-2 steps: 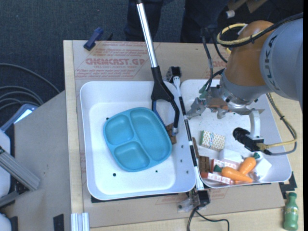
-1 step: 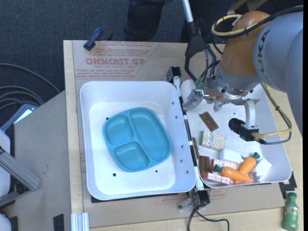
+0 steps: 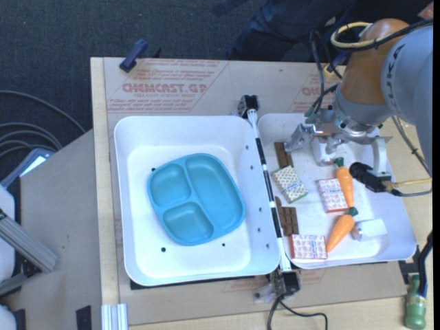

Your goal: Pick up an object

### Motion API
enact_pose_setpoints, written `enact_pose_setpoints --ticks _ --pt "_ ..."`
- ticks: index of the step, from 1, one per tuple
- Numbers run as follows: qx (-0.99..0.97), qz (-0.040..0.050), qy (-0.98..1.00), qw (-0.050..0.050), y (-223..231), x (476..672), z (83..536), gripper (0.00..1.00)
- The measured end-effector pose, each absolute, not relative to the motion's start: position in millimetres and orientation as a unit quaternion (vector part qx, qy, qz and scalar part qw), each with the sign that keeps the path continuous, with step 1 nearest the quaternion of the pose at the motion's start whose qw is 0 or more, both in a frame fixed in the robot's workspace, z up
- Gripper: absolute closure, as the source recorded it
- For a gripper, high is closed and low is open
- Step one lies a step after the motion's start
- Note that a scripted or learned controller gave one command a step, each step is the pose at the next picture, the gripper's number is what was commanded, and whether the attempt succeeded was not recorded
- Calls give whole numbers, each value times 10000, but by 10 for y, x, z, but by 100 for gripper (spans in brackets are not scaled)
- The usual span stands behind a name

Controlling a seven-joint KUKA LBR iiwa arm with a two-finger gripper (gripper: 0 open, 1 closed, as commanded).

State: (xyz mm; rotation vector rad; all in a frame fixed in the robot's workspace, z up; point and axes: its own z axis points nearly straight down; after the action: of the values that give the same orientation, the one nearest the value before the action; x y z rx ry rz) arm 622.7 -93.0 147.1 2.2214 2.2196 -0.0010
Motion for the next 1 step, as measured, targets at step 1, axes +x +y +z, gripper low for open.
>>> enact_pose_setpoints --ticks 1 --pt "7068 3 7074 2 -910 6320 962 0"
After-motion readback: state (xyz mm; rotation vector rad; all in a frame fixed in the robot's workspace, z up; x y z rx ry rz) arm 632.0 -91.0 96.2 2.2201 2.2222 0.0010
